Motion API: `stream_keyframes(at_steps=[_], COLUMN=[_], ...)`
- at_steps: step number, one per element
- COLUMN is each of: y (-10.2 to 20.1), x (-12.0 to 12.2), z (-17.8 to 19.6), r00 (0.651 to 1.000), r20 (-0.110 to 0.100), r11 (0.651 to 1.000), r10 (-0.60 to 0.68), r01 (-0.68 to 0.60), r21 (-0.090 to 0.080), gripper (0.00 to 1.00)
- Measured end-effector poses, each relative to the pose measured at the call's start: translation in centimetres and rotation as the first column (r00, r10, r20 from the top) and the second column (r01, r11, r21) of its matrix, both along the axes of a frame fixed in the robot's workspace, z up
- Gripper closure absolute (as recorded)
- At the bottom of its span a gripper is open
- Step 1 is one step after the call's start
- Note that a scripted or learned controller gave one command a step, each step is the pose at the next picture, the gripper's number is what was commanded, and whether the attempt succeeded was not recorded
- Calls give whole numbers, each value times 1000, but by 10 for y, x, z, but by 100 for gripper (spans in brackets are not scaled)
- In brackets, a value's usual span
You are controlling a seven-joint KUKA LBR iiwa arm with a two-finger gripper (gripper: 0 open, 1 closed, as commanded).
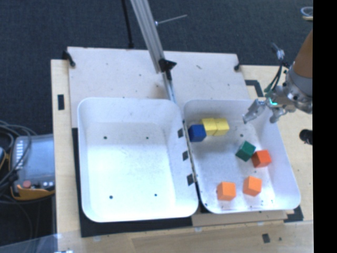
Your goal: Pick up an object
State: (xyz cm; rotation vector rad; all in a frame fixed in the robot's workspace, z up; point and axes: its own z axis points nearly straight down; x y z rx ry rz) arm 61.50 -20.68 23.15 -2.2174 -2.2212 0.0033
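Note:
The right bin [281,157] holds several small blocks. A blue cube [197,133] touches two yellow cubes [215,126] near the bin's back left. A green cube [245,151] leans against a red-orange cube [261,158] in the middle right. Two orange cubes [226,191] [252,185] lie near the front edge. My gripper [265,111] hovers above the bin's back right corner, open, its two grey fingers spread with nothing between them. It stands up and to the right of the green cube, apart from every block.
The left bin [87,141] sits beside the right one. A slanted aluminium pole [149,28] rises from the bench behind the bins. A grey device with cables [34,165] lies off the bench at the left.

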Motion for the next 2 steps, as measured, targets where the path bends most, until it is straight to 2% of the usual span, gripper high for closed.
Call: stream_keyframes(at_steps=[1,2], y=[0,-5], x=[1,1], z=[3,-39], r00=[1000,1000], r20=[4,1], r11=[1000,1000], r10=[3,-2], r01=[-3,2], r21=[-3,-2], gripper=[0,0])
